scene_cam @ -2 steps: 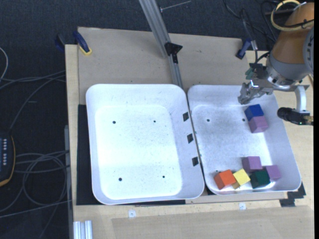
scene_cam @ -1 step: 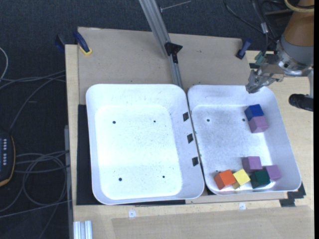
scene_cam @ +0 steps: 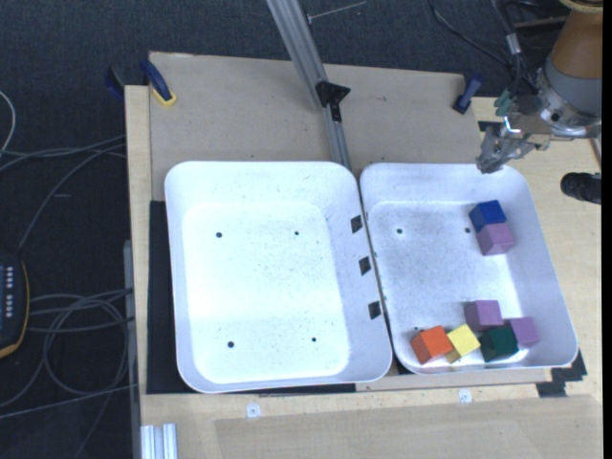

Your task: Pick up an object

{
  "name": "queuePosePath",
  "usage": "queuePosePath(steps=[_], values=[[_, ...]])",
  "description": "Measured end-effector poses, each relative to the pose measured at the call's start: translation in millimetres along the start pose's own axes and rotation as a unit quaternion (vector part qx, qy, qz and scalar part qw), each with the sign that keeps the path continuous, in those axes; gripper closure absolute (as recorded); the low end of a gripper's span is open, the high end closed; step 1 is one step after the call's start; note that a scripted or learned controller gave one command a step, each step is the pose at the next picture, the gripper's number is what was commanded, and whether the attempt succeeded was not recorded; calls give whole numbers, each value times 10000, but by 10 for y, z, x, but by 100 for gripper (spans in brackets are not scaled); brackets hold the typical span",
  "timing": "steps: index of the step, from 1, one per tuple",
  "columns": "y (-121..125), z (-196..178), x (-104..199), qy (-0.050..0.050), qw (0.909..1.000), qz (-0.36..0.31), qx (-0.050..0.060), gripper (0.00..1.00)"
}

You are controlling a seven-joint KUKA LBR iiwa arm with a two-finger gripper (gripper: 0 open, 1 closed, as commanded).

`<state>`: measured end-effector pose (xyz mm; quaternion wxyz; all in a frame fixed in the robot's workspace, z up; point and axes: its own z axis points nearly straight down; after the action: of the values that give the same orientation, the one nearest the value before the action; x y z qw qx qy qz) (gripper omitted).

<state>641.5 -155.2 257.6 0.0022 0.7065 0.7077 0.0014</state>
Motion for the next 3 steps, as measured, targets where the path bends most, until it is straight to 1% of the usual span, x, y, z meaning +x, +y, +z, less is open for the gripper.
queuePosePath(steps=[1, 2, 3], values=[[47, -82, 526, 12, 10000, -26, 3, 100], [28, -149, 1076, 20, 10000, -27, 20, 100], [-47, -139, 1559, 15, 10000, -23, 32, 100]])
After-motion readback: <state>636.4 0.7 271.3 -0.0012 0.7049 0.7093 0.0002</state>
